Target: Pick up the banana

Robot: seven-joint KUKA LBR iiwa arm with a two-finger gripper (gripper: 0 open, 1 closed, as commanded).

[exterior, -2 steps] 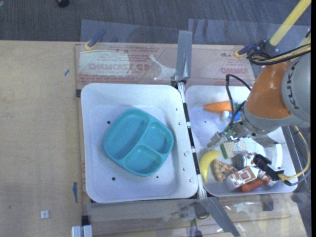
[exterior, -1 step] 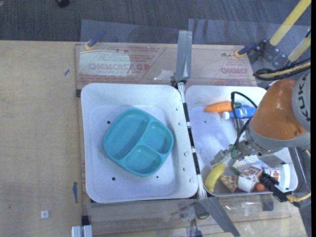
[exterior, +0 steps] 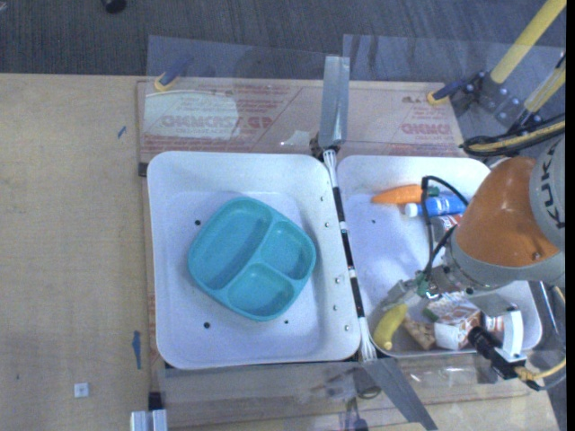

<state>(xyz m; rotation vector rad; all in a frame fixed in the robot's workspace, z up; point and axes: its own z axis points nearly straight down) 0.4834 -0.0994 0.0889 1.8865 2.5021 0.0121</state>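
Observation:
The yellow banana [exterior: 388, 324] lies at the front left corner of the right bin [exterior: 359, 241], close to the bin's front wall. My gripper [exterior: 420, 287] hangs over the front part of that bin, just above and to the right of the banana, under the arm's orange band. I see nothing of the banana raised off the bin floor. The arm's wrist covers much of the bin's right side.
An orange carrot-like item [exterior: 398, 195] and a blue bottle [exterior: 443, 206] lie at the back of the right bin. A white and red packet [exterior: 454, 317] and a brown item [exterior: 418, 332] crowd beside the banana. A teal divided plate [exterior: 252, 257] sits in the left bin [exterior: 171, 241].

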